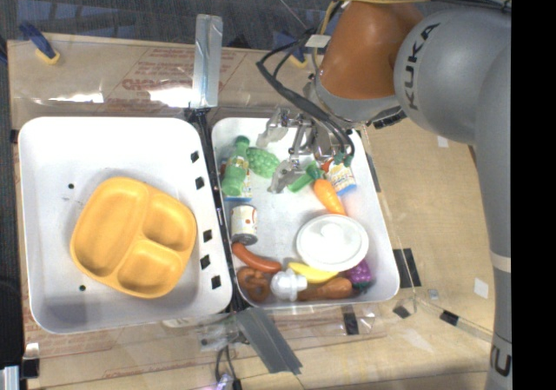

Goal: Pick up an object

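two white bins were seen side by side. the left bin (35, 206) held a yellow divided tray (132, 235). the right bin (382, 232) was crowded with toy food and containers: a green bottle (235, 173), a green leafy piece (261, 160), a small can (245, 223), a carrot (328, 195), a white lidded bowl (331, 241), a sausage (256, 257), a banana (314, 273) and purple grapes (360, 274).

the gripper (294, 167) was positioned low over the far end of the right bin, its metal fingers (283, 178) down among the green pieces, next to a small green item (301, 180). jaw state could not be told: the fingertips were lost in the clutter, and nothing was clearly seen between them.

progress was judged as early to mid: the approach looked done, but no object was seen lifted. a confirmed grasp and the lift were judged still outstanding. every candidate object was still lying in the right bin.
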Tool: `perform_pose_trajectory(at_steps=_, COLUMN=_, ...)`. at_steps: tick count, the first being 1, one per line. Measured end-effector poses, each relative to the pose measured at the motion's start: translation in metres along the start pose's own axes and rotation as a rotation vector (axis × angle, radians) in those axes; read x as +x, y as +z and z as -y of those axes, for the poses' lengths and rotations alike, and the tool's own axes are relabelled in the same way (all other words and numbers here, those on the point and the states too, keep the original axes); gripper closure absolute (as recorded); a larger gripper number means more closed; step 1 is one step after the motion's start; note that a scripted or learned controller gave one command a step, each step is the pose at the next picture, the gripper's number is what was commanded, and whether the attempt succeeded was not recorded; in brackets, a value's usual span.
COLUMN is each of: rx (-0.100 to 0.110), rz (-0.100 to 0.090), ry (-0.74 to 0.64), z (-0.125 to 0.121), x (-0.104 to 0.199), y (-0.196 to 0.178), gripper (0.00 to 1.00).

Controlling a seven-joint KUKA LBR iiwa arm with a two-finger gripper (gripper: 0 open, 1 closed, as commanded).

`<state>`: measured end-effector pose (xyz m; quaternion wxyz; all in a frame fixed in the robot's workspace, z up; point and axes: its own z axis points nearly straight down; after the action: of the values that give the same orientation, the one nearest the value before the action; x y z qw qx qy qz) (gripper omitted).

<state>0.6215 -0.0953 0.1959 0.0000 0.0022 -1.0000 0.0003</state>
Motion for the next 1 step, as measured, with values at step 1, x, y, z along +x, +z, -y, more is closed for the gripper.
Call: perform_pose_trajectory(at_steps=1, rx=0.0, rz=0.0, ry=-0.064, z=0.0897, x=0.0096, y=0.0227, gripper=0.0)
